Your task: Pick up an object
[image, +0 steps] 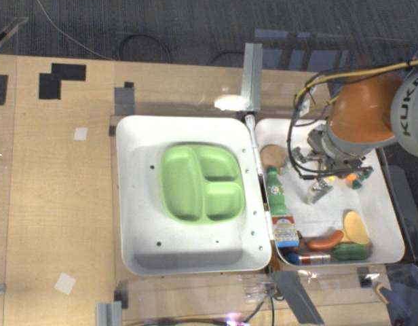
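The right white bin holds several small things. A green bottle with a red-and-white label lies along its left wall. A brown round piece sits at its top left. A red sausage, a yellow piece and a green piece lie near the front edge. A small orange-and-green piece lies under the wrist. My gripper hangs over the bin's middle, above bare floor, right of the bottle. Nothing shows in it.
The left white bin holds a green divided plate. The grey arm with its orange band and black cables covers the right bin's far part. A metal post stands behind the wall between the bins.
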{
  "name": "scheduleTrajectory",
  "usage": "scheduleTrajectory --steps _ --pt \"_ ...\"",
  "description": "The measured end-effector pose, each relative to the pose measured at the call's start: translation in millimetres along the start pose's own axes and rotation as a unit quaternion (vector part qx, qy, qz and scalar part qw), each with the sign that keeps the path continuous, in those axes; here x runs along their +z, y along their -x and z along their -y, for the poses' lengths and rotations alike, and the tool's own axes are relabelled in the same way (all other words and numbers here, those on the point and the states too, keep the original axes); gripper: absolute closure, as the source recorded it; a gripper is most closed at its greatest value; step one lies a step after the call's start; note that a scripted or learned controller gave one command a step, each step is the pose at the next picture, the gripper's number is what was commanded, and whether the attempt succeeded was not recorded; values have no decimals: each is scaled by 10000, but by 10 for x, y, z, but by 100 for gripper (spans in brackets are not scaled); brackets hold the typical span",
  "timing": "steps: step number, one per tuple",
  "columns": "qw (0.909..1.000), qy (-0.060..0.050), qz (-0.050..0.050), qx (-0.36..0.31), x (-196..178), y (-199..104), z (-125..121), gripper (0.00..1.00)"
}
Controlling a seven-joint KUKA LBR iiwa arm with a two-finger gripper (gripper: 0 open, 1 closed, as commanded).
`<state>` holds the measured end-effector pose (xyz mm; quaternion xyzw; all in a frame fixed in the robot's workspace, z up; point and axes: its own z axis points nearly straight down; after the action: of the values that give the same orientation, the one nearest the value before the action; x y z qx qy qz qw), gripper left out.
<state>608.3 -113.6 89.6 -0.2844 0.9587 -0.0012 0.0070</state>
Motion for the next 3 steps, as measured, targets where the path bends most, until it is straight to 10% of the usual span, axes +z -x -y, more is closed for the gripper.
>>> scheduleTrajectory --steps 1,2,3 --pt "10000 -54 78 1 -160 42 34 100" --pt "9972 -50 33 742 -1661 55 405 100" --pt "9979 -35 6 646 -2356 22 1051 100"
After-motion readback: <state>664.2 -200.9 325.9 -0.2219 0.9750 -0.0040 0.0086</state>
